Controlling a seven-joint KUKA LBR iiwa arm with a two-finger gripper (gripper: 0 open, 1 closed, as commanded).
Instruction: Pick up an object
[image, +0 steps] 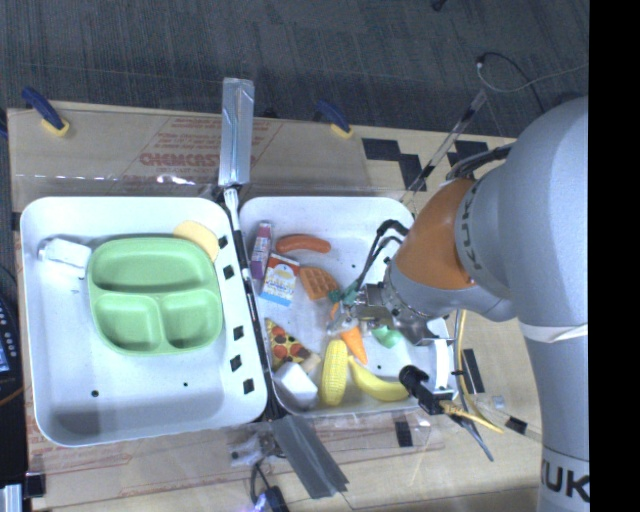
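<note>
Carrot (355, 345), the small orange piece, lies directly beneath the claw (362, 312) in the right bin (330, 210) and appears the likeliest target, though the task names no particular object. Contact between claw and carrot cannot be confirmed; the wrist hides the tips, so whether the claw is spread or pressed together cannot be told.

Just beyond the carrot, on the near side of the claw, a banana (380, 384) and a corn cob (334, 372) lie side by side. A small green item (388, 337) sits just to the arm side of the claw; its identity is unclear. A waffle-like piece (320, 283) and a sausage (303, 243) lie on the far side of the claw. A pizza slice (288, 348) and a small carton (280, 280) lie further off, toward the divider.

The left bin (40, 330), well apart from the claw, holds a green tray (155, 293).

Step in hand, by judgement: the descent or closing phase of a grasp. The next move calls for a firm closure on one item alone, then a straight lift; the crowded neighbours could be dragged or pinched with it.
</note>
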